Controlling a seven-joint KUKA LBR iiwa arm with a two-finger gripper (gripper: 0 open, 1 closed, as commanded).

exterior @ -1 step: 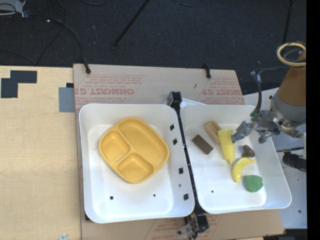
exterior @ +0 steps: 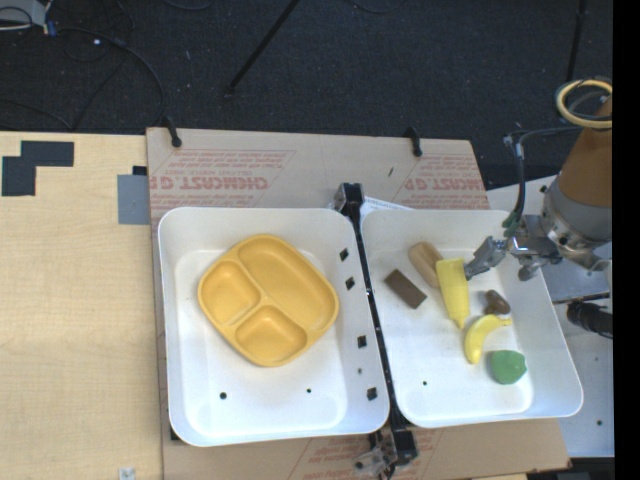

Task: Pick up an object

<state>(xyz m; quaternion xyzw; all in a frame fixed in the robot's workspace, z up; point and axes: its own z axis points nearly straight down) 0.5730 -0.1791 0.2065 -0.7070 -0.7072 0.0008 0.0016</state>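
While the gripper [exterior: 492,255] hovers in the right bin [exterior: 560,388] just beside the yellow block [exterior: 452,288], holding nothing, the approach is in hand; next it needs centring and descent.

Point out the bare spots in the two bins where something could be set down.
Left bin: bare floor along the front, below the yellow divided plate. Right bin: bare front-left floor, below the brown block. Crowded: its right half, around the banana, green object and gripper.
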